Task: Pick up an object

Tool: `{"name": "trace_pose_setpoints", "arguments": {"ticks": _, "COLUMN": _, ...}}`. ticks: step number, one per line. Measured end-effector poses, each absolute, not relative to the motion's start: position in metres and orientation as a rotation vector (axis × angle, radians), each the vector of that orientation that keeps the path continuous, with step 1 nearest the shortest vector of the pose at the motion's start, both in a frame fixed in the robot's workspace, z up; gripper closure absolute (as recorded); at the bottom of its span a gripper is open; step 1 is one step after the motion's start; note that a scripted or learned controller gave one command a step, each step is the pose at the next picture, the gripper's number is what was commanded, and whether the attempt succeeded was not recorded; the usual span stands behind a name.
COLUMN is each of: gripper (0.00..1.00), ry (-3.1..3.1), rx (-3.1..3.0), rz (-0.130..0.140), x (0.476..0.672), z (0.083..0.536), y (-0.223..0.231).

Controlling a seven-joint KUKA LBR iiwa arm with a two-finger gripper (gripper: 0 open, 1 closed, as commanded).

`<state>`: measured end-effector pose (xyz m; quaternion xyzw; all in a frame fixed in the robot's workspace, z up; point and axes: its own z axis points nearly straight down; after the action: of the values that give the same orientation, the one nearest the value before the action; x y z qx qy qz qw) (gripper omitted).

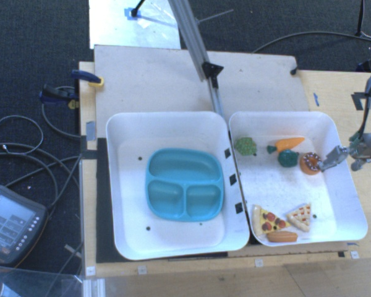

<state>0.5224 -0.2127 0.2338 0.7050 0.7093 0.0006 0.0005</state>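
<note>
Two white bins side by side; left bin (pixel 120 184) holds a blue divided plate (pixel 185 184), kept clear of the picking. Right bin (pixel 352 203) carries the toy food: donut (pixel 310 163) at 3 o'clock, gripper (pixel 329 160) just beside it (jaw state: cannot tell), likely lining up that pick; carrot (pixel 289 144) at 12, pizza slices (pixel 300 217) at 6

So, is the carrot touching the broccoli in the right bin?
Apart. The camera view shows bare white bin floor between the carrot and the broccoli; the carrot's green end stops short of it.
</note>
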Motion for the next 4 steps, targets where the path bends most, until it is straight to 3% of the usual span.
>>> {"name": "trace_pose_setpoints", "arguments": {"ticks": 1, "gripper": 0.00, "ry": 2.226, "rx": 2.215, "rz": 0.002, "x": 0.522, "z": 0.234, "y": -0.213}}
{"name": "trace_pose_setpoints", "arguments": {"ticks": 3, "gripper": 0.00, "ry": 2.224, "rx": 2.225, "rz": -0.003, "x": 0.518, "z": 0.115, "y": -0.214}}
{"name": "trace_pose_setpoints", "arguments": {"ticks": 4, "gripper": 0.00, "ry": 2.223, "rx": 2.222, "rz": -0.001, "x": 0.518, "z": 0.089, "y": -0.214}}
